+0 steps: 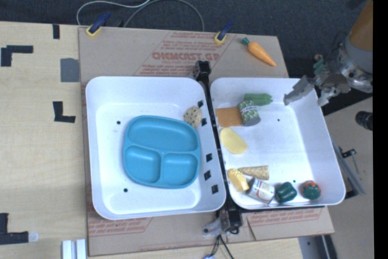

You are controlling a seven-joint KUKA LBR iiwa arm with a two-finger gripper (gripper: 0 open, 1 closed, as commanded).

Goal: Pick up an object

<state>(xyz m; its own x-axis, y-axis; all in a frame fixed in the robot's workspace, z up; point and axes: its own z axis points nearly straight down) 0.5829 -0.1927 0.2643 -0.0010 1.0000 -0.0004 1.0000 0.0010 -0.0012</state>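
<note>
The right bin (315, 148) holds several small items. A green pickle (257, 98), a green-grey can (248, 113) and an orange-brown slab (227, 117) lie in its far left part. A yellow lemon-like piece (233, 141) sits below them. Along the near wall lie a cheese wedge (253, 171), a small tin (262, 190), a green pepper (285, 192) and a red-and-green fruit (310, 190). My gripper (306, 91) hangs over the bin's far right corner, right of the pickle and apart from it, with nothing seen in it.
The left bin (103, 130) carries a blue divided plate (162, 151) and a speckled cookie (193, 116) by the shared wall. An orange carrot (260, 51) lies on the cardboard behind the right bin. A cable (145, 3) loops behind the bins.
</note>
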